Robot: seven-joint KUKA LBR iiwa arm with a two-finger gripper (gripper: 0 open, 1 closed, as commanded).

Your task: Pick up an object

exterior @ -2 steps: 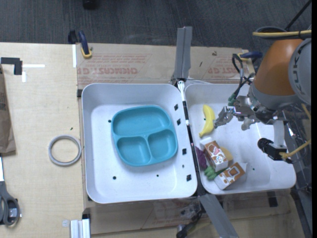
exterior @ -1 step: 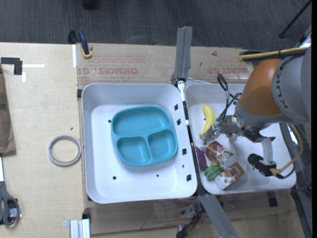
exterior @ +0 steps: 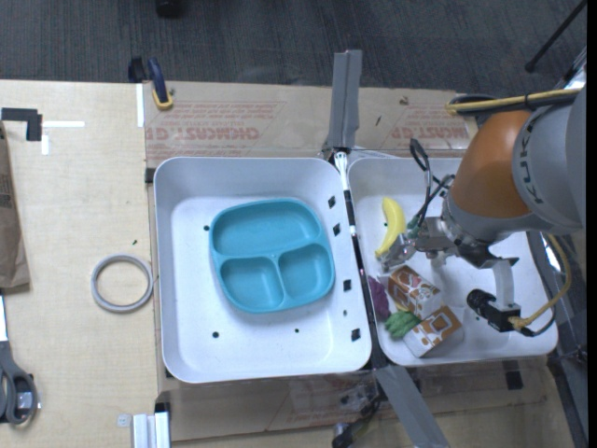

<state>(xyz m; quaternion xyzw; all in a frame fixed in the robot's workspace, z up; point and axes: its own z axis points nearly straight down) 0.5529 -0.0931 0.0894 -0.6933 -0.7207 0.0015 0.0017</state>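
Note:
In the right bin (exterior: 522,343), a yellow banana (exterior: 393,222) lies near the left wall. Below it sit a brown-and-white snack box (exterior: 411,287), a second small box (exterior: 436,330), a green item (exterior: 401,323) and a purple item (exterior: 378,295). My gripper (exterior: 409,247) hangs low in this bin, just right of the banana's lower end and above the first box. The grey wrist and orange band (exterior: 494,171) cover the bin's upper right. I see no object lifted by the gripper.
A blue divided plate (exterior: 272,255) lies in the left bin (exterior: 187,348). On the bench to the left are a tape ring (exterior: 122,282), scissors (exterior: 14,395) and a brown bag (exterior: 11,222). A black cable part (exterior: 492,308) hangs from the arm over the right bin.

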